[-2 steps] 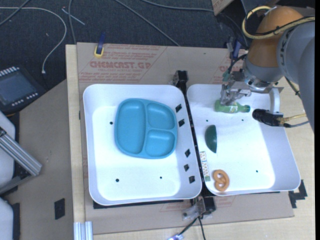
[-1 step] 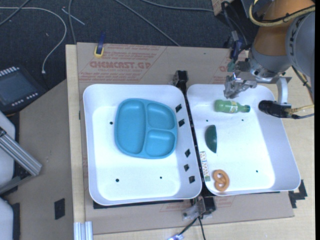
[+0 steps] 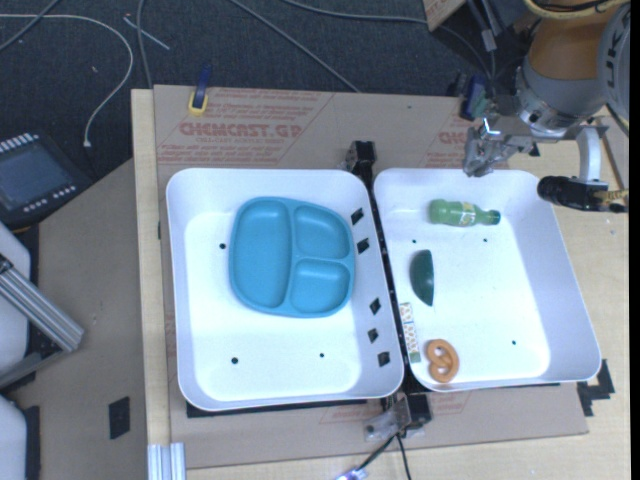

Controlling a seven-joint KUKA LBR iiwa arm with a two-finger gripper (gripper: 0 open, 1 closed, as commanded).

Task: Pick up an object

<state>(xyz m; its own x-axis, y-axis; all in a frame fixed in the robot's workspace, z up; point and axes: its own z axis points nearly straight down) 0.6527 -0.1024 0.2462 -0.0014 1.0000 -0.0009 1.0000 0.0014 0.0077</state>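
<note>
**Gripper [image 3: 487,158] hangs over the far rim of the right bin [image 3: 560,268]**

I cannot tell if it is open or shut. A green bottle [image 3: 463,213] lies on its side close by; I would drop straight down across its middle. Brown cardboard [image 3: 260,128] lies under both bins, and cables [image 3: 120,28] trail over the dark floor.

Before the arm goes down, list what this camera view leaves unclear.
- Gripper: small and blurred above the right bin's far rim; open or shut cannot be told.
- Arm: cut off by the top and right edges.
- Green bottle: label too small to read.
- Dark green object: shape unclear, identity uncertain.
- Pretzel-like item: too small to identify surely.
</note>
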